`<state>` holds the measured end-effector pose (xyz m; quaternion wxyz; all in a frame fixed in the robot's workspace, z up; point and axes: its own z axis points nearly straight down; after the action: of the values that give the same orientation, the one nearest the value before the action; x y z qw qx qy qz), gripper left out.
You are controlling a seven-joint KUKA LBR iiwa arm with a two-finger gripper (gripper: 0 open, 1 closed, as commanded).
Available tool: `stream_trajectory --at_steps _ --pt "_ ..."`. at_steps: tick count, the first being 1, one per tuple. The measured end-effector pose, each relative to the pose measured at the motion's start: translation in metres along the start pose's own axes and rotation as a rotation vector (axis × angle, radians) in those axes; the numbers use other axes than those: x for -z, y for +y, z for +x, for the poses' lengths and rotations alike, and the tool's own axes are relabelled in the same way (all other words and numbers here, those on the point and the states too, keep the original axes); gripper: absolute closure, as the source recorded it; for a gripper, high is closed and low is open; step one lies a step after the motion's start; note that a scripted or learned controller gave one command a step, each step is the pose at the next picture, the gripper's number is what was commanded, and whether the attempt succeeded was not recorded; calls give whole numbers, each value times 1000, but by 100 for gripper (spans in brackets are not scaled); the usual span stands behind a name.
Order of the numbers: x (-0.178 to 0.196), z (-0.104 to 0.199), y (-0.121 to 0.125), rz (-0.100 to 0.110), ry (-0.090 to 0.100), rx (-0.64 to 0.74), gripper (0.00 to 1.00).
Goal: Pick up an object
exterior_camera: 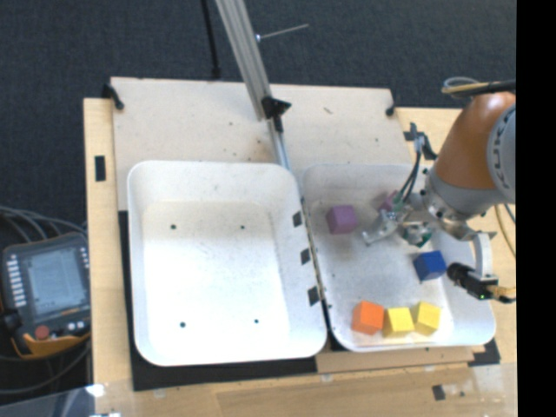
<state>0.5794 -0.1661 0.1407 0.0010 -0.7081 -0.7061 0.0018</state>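
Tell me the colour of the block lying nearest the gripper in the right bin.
Blue. The block sits just below the gripper, seen best in the camera view.

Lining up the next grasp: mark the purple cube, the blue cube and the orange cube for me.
purple cube (341,218): camera view, middle of its top face.
blue cube (429,265): camera view, centre of its top face.
orange cube (367,317): camera view, middle of its top face.

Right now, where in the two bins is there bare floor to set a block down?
The left bin is bare wall to wall. In the right bin, the free patch lies between the purple block and the orange block. The near wall row and the gripper side are crowded.
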Motion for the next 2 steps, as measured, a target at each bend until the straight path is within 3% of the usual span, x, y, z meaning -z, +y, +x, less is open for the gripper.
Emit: stream_trajectory --at_steps 1,2 --pt "14 -1 2 -10 0 -6 100" --pt "62 -8 10 -11 -1 2 100"
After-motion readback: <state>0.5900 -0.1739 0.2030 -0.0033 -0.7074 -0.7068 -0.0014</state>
